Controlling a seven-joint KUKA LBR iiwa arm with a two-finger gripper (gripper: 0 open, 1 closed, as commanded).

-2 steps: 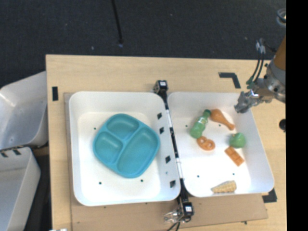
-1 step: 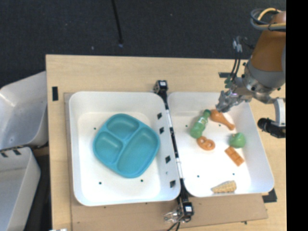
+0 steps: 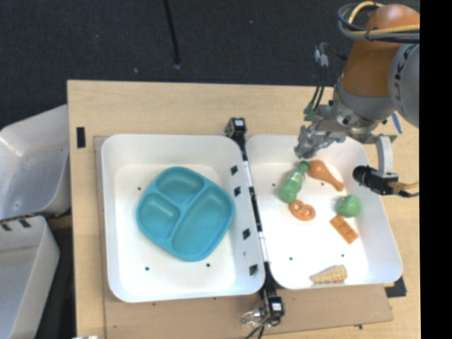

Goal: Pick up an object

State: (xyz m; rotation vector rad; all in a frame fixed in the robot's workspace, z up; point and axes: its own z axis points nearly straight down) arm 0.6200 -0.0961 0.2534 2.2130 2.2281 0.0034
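The green bottle [image 3: 291, 185] lies tilted in the right bin [image 3: 374, 260], its cap end up toward the hand [image 3: 308, 145], which hangs just above it; whether the hand is wide or narrow I cannot tell. Beside the bottle lie an orange drumstick [image 3: 326, 173], an orange pretzel [image 3: 302, 210], a green round piece [image 3: 347, 205], an orange block [image 3: 344, 229] and a tan wedge [image 3: 329, 275]. The left bin [image 3: 120, 274] holds a blue divided tray [image 3: 185, 212] on the worktop [image 3: 85, 111].

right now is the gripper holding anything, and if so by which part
It cannot be told. The gripper sits low over the right bin, just above the green bottle; no object shows between its fingers.
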